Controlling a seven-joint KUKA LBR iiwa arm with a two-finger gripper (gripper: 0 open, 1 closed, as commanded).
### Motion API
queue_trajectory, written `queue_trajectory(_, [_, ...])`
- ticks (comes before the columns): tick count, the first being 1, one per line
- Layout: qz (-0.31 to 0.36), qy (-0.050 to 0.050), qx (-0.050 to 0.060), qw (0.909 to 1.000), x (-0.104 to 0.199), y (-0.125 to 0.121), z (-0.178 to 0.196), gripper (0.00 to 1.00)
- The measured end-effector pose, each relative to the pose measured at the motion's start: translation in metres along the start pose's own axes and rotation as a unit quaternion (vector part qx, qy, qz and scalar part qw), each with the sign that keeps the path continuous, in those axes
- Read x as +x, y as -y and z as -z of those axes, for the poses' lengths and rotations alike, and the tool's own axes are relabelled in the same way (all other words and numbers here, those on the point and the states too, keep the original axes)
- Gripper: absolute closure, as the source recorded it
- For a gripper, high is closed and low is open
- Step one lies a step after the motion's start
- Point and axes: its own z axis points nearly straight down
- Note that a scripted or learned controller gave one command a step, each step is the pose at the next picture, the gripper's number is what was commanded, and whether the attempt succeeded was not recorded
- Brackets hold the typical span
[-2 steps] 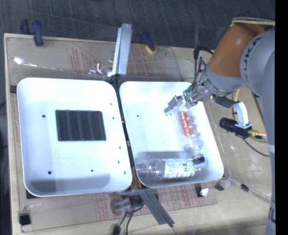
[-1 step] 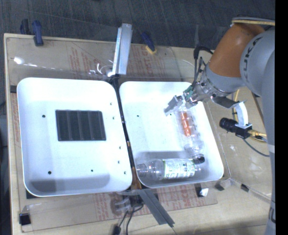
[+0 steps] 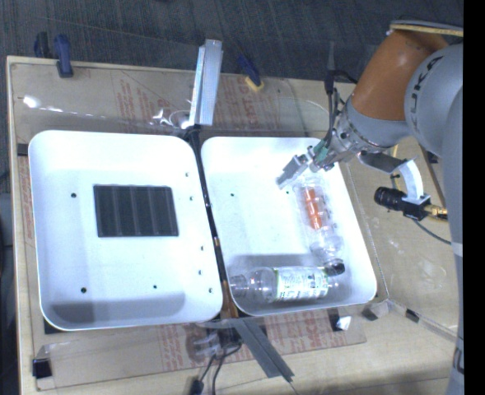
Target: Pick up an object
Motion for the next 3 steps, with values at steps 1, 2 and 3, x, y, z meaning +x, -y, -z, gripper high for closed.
queue_trajectory(1, [0.020,-0.002,0.002,0.9998,0.007,0.021,-0.008,0.00])
queue_trajectory(2, [0.032,0.000,0.000,0.9995,0.004,0.015,-0.006,0.00])
queue_trajectory(3, [0.112,-0.002,0.002,0.9937,0.052,0.018,-0.024,0.00])
